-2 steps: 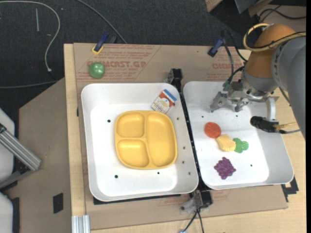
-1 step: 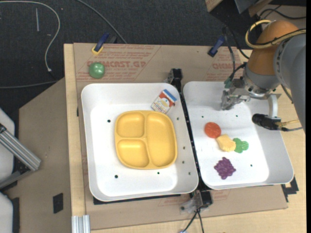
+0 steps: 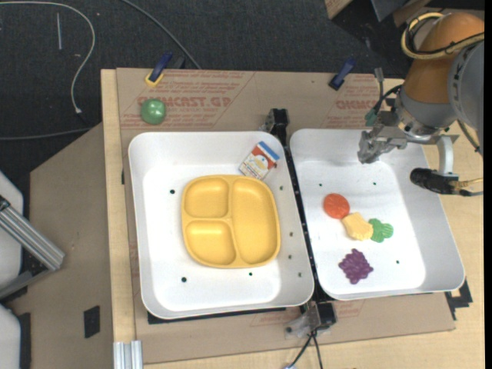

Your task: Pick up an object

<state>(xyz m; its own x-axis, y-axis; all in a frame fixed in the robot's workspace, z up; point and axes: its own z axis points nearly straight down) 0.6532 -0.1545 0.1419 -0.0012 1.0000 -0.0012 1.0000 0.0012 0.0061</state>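
A dark carpet lay around the bench, whose brown cardboard top point(image 3: 223, 98) bore two white bins side by side. The left bin point(image 3: 154, 206) held a yellow divided plate point(image 3: 230, 221) at its middle and a small carton point(image 3: 259, 161) leaning near its far right corner. A green ball point(image 3: 153, 111) sat on the cardboard beyond that bin, and two blue clamps point(image 3: 160, 68) gripped the board's far edge.

The right bin point(image 3: 430, 244) held four toy foods in a loose cluster: an orange-red piece point(image 3: 336, 205), a yellow piece point(image 3: 357, 226) just beside it, a green piece point(image 3: 381, 230) touching the yellow one, and purple grapes point(image 3: 355, 265) nearer the camera, apart from the rest.

The arm reached in from the right, its gripper point(image 3: 370, 151) over the far part of the right bin, well apart from the foods. Whether its jaws were apart or together could not be told; nothing showed between them.
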